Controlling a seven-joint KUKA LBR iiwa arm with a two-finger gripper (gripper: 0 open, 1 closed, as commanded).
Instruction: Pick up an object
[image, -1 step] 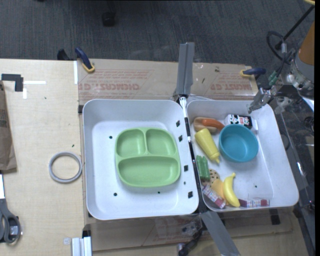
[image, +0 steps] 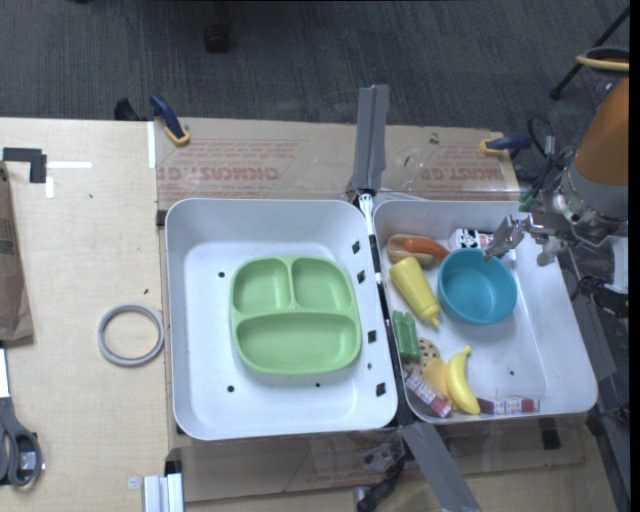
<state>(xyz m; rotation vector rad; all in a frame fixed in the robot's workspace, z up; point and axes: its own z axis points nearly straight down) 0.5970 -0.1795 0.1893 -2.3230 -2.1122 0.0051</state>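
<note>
My gripper (image: 525, 247) hangs over the far right part of the right bin (image: 560, 340), just right of and above a blue bowl (image: 477, 286). Its fingers stand open with nothing between them; one fingertip (image: 500, 241) is close to the bowl's far rim. Left of the bowl lie a yellow squeeze bottle (image: 414, 288) and a hot dog (image: 417, 247). A banana (image: 459, 378), a green item (image: 404, 334) and a cookie (image: 427, 352) lie toward the near left of this bin. A small black-and-white item (image: 468, 239) sits behind the bowl.
The left bin (image: 190, 300) holds a green divided plate (image: 295, 314). A flat wrapped packet (image: 512, 405) lies at the right bin's near edge. On the bench to the left are a grey ring (image: 131, 333), scissors (image: 18, 450) and a brown bag (image: 12, 265).
</note>
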